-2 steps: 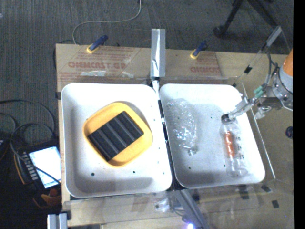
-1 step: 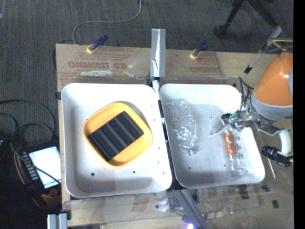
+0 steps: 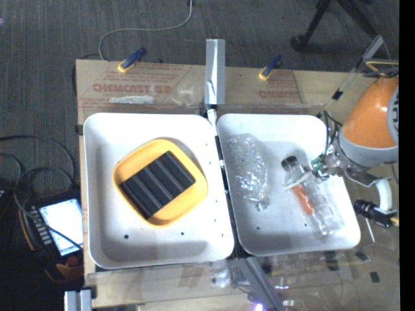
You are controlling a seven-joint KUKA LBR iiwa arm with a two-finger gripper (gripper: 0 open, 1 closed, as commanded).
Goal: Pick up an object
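Clear plastic bottle (image 3: 310, 198) lies just left of your gripper (image 3: 322, 166), long axis diagonal; finger state: cannot tell.

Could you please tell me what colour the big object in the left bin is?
The object is yellow-orange with a black ribbed top, in the camera view.

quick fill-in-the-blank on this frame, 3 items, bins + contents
1. The yellow tray with the black ribbed insert lies in the ____ bin.
2. The clear plastic bottle with the dark cap lies in the ____ bin.
3. The crumpled clear plastic wrap lies to the ____ of that bottle in the camera view.

Missing words: left; right; left
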